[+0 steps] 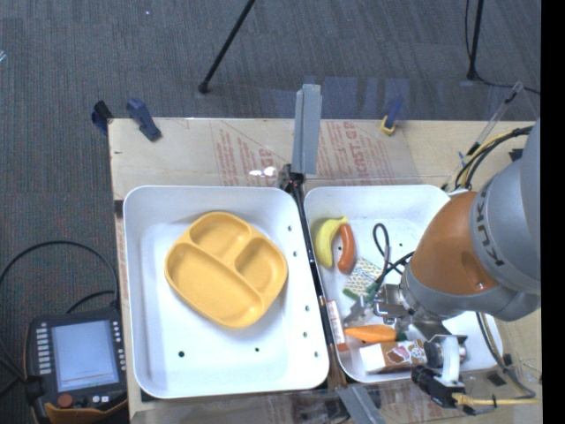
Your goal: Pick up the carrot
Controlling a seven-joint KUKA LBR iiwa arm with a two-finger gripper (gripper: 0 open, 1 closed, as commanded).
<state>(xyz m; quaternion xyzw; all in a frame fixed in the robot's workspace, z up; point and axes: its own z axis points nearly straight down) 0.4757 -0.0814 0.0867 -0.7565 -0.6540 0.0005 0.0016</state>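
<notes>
Claw (395, 312) hangs low over the right bin (424, 194) near its front edge, on a cardboard-covered table (203, 153) that stands on dark grey carpet (88, 42); I cannot tell whether it is apart or together. The carrot (371, 333) lies in that bin just below the claw, near the front left corner, while a yellow divided plate (226, 268) sits in the left bin (150, 360).

The carrot (371, 333) was orange; the divided plate (226, 268) yellow; the 2 bins (141, 325) white; the banana (327, 239) yellow.
</notes>
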